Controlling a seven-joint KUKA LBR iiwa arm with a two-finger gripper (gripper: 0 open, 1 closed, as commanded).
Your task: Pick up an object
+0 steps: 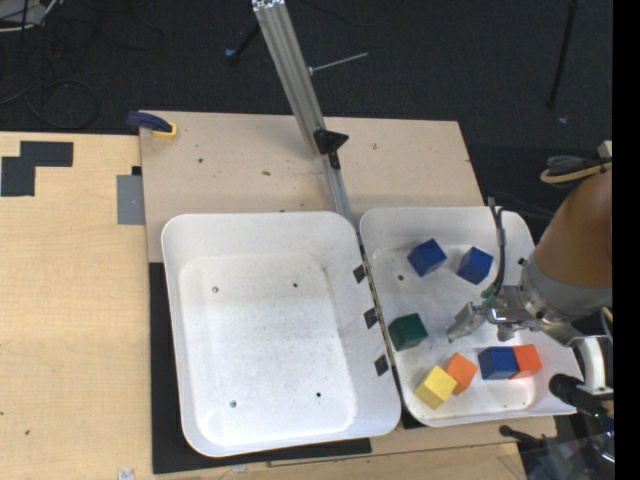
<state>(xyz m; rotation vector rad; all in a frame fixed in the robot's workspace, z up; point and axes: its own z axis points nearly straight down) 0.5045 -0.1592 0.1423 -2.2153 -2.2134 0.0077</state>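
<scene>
Hovering in right bin point(385, 230), fingers point(462, 320) state unclear; green cube point(407, 330), orange cube point(461, 369), blue block point(497, 362) crowd nearby.

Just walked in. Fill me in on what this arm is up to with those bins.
The arm reaches in from the right over the right bin, set to pick up an object. Its gripper hangs among the blocks, between the green block and the blue block, with nothing visibly held. Two more blue blocks lie farther back. An orange block touches a yellow block.
</scene>
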